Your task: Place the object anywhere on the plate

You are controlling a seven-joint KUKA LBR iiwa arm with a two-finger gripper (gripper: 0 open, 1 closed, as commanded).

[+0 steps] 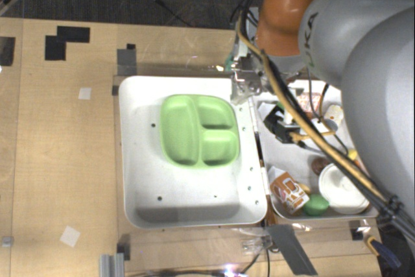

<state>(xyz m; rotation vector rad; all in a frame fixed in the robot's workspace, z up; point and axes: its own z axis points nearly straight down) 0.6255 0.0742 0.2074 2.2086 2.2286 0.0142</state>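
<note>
Seen from above, a green divided plate (198, 130) lies in the left white bin (139, 204), while the grey arm (363, 42) hangs over the right bin (285, 207), where a brown packet (288, 193), green object (317, 205) and white cup (340, 188) lie near its front.

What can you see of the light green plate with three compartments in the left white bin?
The light green plastic-looking plate is a rounded rectangle, divided into one long compartment at its left and two smaller ones at its right. It lies flat, face up, on the floor of the left white bin, near the bin's right wall. Nothing lies in its compartments.
</note>
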